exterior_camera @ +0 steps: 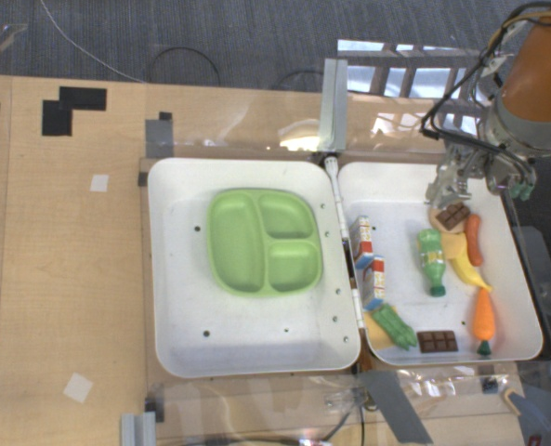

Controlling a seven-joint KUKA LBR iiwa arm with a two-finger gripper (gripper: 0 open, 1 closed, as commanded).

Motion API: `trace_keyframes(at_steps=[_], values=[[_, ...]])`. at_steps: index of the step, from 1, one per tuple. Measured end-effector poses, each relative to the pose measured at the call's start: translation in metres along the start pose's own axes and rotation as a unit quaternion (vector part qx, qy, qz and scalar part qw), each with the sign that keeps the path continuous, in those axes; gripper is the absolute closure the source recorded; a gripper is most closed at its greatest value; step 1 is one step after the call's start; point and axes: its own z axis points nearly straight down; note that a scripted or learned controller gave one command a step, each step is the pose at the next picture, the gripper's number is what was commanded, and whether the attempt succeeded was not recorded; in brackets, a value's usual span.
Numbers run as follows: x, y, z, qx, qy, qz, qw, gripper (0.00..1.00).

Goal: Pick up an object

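Note:
My gripper [447,190] hangs over the back of the right bin [396,186], under the orange-banded wrist. A brown chocolate piece [452,216] lies just in front of it, close under the gripper's tip; I cannot tell whether they touch. Beside that piece lie a red sausage [474,238], a yellow banana [465,262] and a green bottle [431,261]. Nearer the front are an orange carrot [482,318] and a dark chocolate bar [438,343].
Along the right bin's left wall lie two red-and-white cartons [365,238], with a green and yellow toy [393,326] in the front left corner. The left bin [177,323] holds a green divided plate [264,242]. A metal frame [335,100] stands behind the bins.

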Motion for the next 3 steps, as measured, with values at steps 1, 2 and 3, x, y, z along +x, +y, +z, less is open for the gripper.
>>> trace_keyframes(at_steps=[1, 2, 3], values=[[0.002, 0.0, 0.005, 0.0, 0.005, 0.0, 1.0, 0.0], [-0.02, 0.004, 0.123, -0.003, 0.011, -0.097, 0.9953, 0.0], [0.007, 0.006, 0.161, -0.001, 0.004, -0.066, 0.9978, 0.0]])
